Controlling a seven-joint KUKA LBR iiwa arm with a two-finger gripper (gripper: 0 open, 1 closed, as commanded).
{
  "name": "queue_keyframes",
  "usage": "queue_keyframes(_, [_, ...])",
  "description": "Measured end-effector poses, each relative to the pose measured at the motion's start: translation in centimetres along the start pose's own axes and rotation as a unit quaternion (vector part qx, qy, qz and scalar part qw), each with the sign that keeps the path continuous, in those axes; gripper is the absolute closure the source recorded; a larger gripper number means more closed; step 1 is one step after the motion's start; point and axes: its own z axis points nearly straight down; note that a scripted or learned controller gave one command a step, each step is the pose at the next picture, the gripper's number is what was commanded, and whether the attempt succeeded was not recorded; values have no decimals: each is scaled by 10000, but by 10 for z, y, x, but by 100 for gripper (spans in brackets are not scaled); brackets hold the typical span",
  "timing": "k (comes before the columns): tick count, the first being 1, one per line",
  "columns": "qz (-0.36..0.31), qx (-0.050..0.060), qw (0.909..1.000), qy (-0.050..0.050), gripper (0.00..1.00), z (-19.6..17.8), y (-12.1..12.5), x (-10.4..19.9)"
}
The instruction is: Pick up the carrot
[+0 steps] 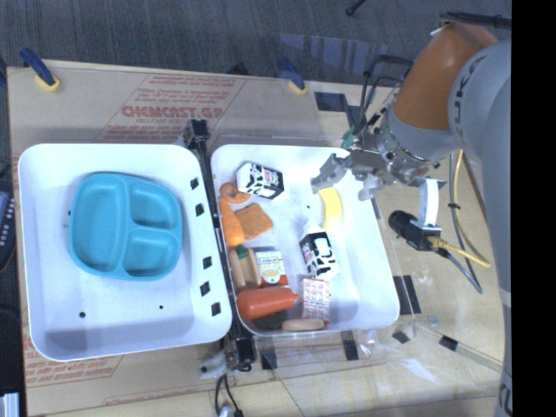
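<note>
The long orange tapered carrot (230, 220) lies against the left wall of the right-hand shallow white plastic bin (372, 233), crowded by a tan breaded piece (253, 221) touching it. The metal two-finger pincer (340, 170) hovers across that bin near its upper right, above a yellow banana (331, 207); its opening I cannot tell. It should cross leftward, align with the carrot's length, and descend clear of the wall.
</note>
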Motion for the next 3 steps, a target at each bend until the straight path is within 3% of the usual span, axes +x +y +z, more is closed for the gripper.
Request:
queue_keyframes(1, [-71,38,10000,0,0,107,9,52])
queue_keyframes(2, [1005,-16,9949,1,0,153,-16,63])
queue_keyframes(3, [1925,-19,9813,6,0,153,-4,80])
